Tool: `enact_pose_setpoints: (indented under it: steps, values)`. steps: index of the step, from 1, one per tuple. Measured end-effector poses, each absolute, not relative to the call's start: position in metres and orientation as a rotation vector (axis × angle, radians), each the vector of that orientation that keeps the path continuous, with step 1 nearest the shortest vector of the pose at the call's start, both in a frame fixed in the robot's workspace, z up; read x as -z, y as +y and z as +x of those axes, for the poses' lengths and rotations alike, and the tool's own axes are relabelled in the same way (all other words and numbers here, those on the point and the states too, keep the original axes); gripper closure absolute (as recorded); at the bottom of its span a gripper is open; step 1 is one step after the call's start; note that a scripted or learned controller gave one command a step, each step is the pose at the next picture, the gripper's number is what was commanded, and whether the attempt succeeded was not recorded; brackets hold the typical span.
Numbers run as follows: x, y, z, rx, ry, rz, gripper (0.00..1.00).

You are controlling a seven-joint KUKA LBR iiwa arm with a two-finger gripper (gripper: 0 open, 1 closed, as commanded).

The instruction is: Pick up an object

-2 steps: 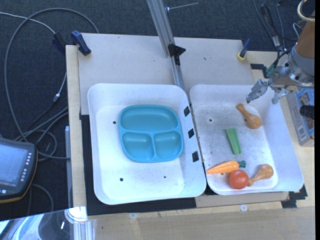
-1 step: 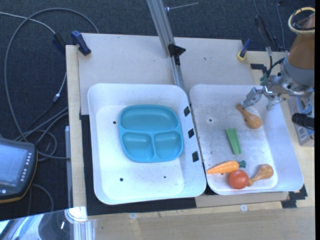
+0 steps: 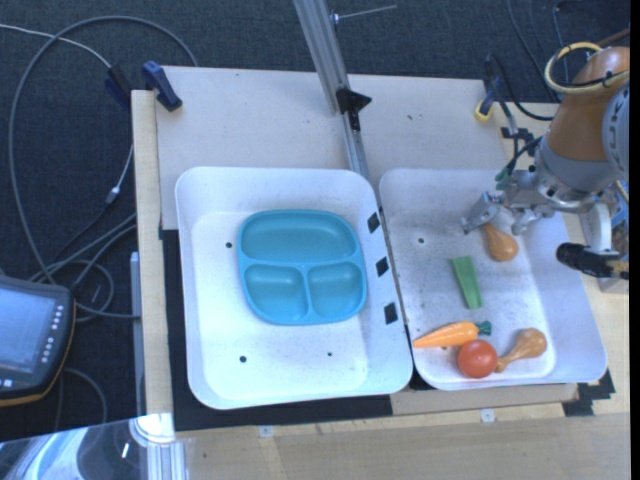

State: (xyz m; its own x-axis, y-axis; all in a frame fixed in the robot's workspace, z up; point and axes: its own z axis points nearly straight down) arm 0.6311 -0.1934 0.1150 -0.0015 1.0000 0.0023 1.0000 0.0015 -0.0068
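While cables cross dark carpet, two bins crowd the bench.

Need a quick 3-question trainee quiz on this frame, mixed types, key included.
1. True or false: the blue divided plate lies in the right bin.
2. Which item lies nearest the hand?
A. tomato
B. carrot
C. tan pear-shaped piece
3. Fill in: the green stick lies in the ____ bin.

Key: 1 false (left bin); 2 C; 3 right.
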Motion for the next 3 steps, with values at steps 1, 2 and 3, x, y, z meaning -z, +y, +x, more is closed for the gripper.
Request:
enact_pose_setpoints:
  steps: [1,2,3]
  values:
    - [-0.13,-0.194,0.633,0.002,-2.224,-2.22,1.0]
    - [-0.195,-0.194,0.631,0.006,-2.228,-2.225,1.0]
    - [-0.25,-0.194,0.633,0.007,-2.229,-2.225,1.0]
